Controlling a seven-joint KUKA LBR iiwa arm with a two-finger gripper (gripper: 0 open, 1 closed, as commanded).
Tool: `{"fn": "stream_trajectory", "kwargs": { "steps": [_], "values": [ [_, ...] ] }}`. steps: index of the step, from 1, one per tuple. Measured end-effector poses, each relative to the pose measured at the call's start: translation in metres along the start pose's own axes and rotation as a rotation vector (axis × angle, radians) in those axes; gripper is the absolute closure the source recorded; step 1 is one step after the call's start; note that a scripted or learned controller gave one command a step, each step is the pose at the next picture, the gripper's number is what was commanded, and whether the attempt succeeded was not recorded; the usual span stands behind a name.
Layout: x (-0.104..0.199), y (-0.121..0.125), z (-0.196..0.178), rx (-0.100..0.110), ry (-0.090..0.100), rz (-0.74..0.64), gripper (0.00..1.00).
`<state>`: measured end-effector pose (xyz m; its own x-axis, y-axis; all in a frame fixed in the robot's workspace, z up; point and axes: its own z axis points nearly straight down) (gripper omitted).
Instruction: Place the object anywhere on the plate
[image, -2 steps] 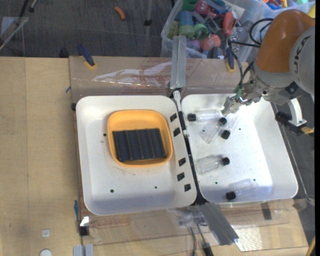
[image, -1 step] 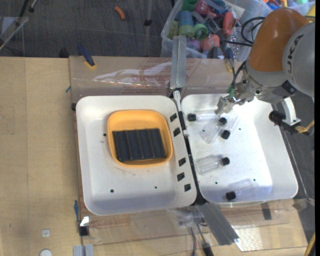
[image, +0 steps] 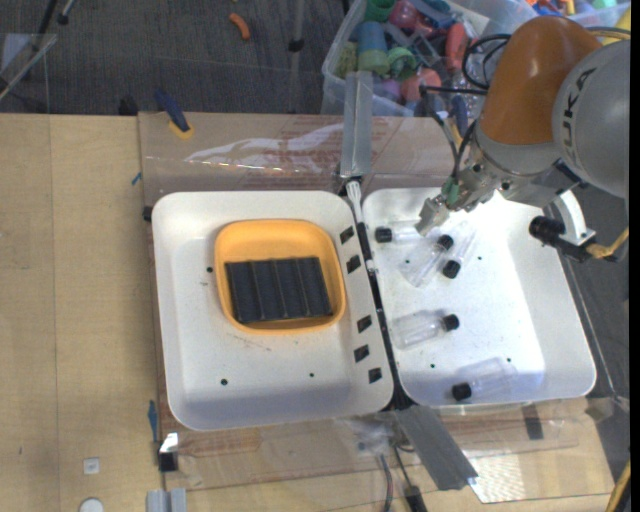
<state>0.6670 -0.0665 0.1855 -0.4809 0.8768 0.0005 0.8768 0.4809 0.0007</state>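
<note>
- While the bench (image: 70, 300) lay bare wood at the far left, the left bin (image: 190, 380) sat on it, white and shallow, with a few small dark holes in its floor.
- Inside that bin rested the orange plate (image: 230, 240), squarish with rounded corners, placed toward the upper middle.
- On the plate lay a dark ribbed slab (image: 278, 290), covering most of its floor and slightly tilted.
- Between the two bins ran a dark seam with several small black tabs (image: 363, 322) along it.
- The right bin (image: 560, 350) held several clear vials with black caps, well apart from the plate.
- One capped vial (image: 395, 234) lay near the bin's upper left corner, and two vials (image: 437, 257) lay close together just below the gripper.
- Another vial (image: 425, 326) lay near the middle left of that bin, and a further vial (image: 485, 381) lay near its lower edge.
- The gripper (image: 437, 212) hung over the upper left part of the right bin, just above the pair of vials; whether its fingers were apart or together could not be told, and nothing could be seen between them.
- Behind it rose the arm (image: 600, 110), grey with an orange band, reaching in from the right.
- Beyond the bench stood a tub of coloured toys (image: 410, 45).
</note>
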Motion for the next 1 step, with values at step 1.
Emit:
{"fn": "stream_trajectory", "kwargs": {
  "steps": [1],
  "values": [
    [-0.0001, 0.0000, 0.0000, 0.000, 0.000, 0.000, 0.00]
  ]
}}
